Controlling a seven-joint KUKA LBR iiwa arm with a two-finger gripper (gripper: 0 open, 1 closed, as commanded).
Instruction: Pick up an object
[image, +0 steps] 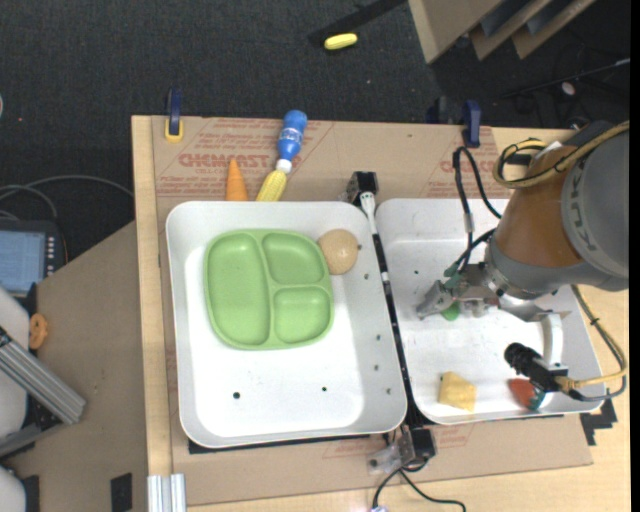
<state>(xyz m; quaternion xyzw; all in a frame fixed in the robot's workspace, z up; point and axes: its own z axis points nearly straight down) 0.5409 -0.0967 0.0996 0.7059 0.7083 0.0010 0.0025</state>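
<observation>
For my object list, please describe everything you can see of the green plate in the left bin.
The green plate is a pale, plastic-looking rounded square with three compartments: one tall on the left, two smaller on the right. It lies flat, face up, in the upper part of the left bin. A tan ball sits at its upper-right corner.

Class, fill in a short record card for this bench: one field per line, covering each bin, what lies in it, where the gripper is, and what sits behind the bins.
left bin: green divided plate; tan ball at the plate's far right corner
right bin: yellow lump near the front; small green thing mid-bin; red thing by the front right corner
gripper: low over the right bin, right by the small green thing; whether it holds it is unclear
behind the bins: orange carrot; blue and yellow brush
</observation>
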